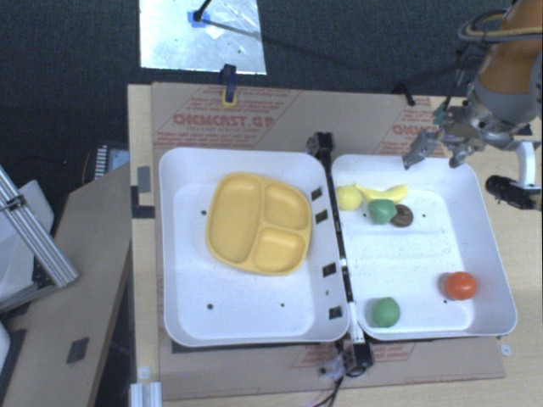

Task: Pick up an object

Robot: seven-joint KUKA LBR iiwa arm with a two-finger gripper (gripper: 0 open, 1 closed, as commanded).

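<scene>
Camera view: orange ball (460,286), right bin (424,246), near front right corner, apart from other items. Judged light, firm, smooth, liable to roll; take across its widest part. Round, orange-red, glossy. Claw (442,152) above bin's back edge, spread, nothing between its fingers.

Two white bins sit side by side: the left bin (182,312) and the right bin (424,261). One yellow divided plate (257,223). Two green balls (386,312) (382,212), one orange ball (460,286), one yellow ball (349,197), one banana (386,192), one brown ring (402,217).
</scene>
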